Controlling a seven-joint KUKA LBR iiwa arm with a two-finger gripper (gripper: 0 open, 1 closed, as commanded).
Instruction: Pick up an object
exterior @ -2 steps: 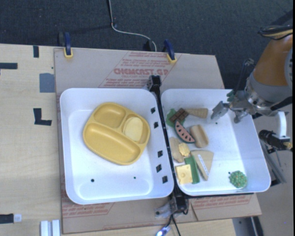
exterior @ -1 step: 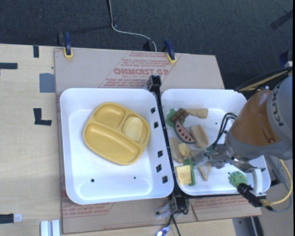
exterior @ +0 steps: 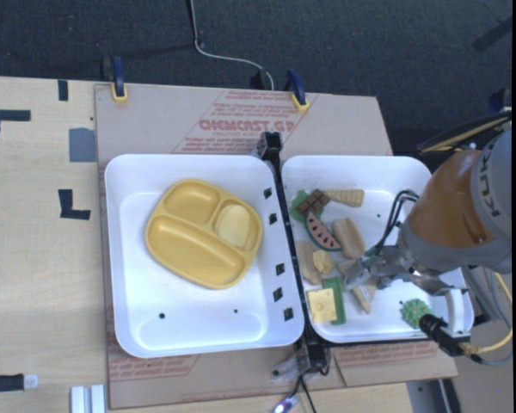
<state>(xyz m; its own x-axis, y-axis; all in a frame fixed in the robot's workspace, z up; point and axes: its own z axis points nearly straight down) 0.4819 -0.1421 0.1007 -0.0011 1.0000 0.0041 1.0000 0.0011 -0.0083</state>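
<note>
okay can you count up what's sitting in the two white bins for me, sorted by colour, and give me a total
Yellow: 2, the divided plate and cheese wedge
Green: 1, the broccoli
Red and green: 1, the watermelon slice
Tan or brown: about 6, partly under the gripper
Total: about 10

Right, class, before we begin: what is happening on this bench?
A grey robot arm with an orange band reaches into the right-hand shallow white bin, its end effector low among small toy food pieces, near a watermelon slice and a yellow cheese block. Nothing is visibly lifted yet. The left-hand white bin holds a yellow divided plastic plate, untouched.
</note>
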